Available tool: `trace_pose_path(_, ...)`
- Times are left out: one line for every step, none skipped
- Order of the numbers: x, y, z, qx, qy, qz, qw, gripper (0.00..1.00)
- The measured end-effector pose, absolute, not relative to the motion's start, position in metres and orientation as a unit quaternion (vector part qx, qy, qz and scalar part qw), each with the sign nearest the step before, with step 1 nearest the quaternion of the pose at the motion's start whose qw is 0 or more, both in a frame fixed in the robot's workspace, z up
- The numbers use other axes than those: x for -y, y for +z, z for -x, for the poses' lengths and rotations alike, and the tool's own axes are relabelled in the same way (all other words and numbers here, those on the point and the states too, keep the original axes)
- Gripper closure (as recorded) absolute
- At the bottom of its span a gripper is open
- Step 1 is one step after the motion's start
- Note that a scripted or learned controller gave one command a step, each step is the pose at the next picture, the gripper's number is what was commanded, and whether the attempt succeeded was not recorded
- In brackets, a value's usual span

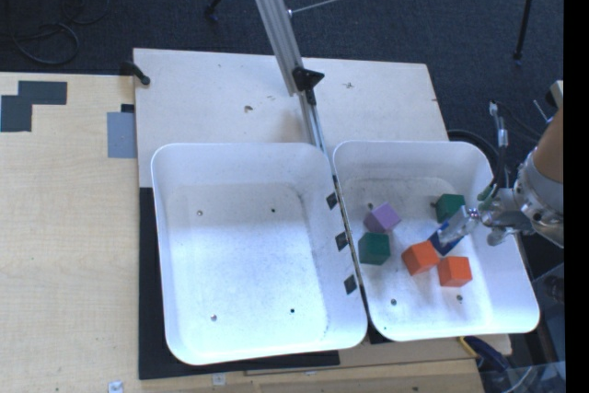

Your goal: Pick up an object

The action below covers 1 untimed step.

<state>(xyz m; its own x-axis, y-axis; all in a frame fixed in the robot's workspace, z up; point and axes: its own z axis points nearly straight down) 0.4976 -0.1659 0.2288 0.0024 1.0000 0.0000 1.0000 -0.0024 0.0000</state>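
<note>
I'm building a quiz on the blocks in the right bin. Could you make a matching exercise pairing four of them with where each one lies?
Blocks:
1. purple block
2. dark green block beside the divider
3. green block at the back
4. orange block farthest forward

Places:
A. rear right of the right bin, close to the gripper
B. just behind the dark green block
C. front of the group, right of the other orange block
D. left side of the bin, nearest the left bin

Pairs: 1-B, 2-D, 3-A, 4-C

The right shallow white plastic bin (pixel 515 308) holds two orange cubes (pixel 421 258), two dark green cubes (pixel 375 248) and a purple cube (pixel 383 217). The left shallow white plastic bin (pixel 175 170) is faintly black-speckled.
</note>
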Motion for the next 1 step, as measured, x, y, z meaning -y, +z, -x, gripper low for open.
trace_pose_path(0.1443, 0.1158, -0.5337, 0.707, 0.0, 0.707, -0.001, 0.0)
